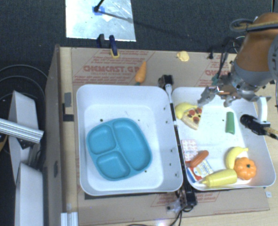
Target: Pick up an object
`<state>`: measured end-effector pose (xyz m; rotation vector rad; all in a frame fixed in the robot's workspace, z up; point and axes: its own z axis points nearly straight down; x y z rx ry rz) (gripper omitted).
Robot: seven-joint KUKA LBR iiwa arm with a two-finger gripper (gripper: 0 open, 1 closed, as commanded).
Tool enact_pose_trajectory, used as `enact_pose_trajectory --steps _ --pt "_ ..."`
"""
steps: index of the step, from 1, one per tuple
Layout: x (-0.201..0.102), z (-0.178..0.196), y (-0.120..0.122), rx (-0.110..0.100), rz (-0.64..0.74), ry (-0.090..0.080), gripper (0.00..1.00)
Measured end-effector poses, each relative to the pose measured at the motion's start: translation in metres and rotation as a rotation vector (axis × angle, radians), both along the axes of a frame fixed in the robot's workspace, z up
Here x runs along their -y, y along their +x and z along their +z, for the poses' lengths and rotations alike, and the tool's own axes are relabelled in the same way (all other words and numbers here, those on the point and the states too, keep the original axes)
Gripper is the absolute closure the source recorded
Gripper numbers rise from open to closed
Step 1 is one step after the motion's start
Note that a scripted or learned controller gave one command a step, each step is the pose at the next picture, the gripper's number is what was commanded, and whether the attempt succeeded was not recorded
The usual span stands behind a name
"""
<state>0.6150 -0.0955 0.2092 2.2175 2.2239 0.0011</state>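
The arm (pixel 266 41) is grey with 1 orange band above the wrist; dark cables loop beside that band, and metal gripper (pixel 217 96) parts below.

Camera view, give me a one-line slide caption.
Gripper hovers over the right bin near a pizza slice; blue tray sits in the left bin.

We note a blue divided tray (pixel 118 148) in the left bin (pixel 89 102); a carrot (pixel 140 72) lies on the cardboard (pixel 106 65) behind.
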Motion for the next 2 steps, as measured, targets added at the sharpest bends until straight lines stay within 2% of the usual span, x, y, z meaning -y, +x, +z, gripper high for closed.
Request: enact_pose_trajectory --steps 1,2 --pt "0.0019 -0.1131 0.0313 0.001 -0.003 -0.004 0.00" --pt "0.0006 -0.1198 0.0270 0.004 -0.004 -0.008 0.00"
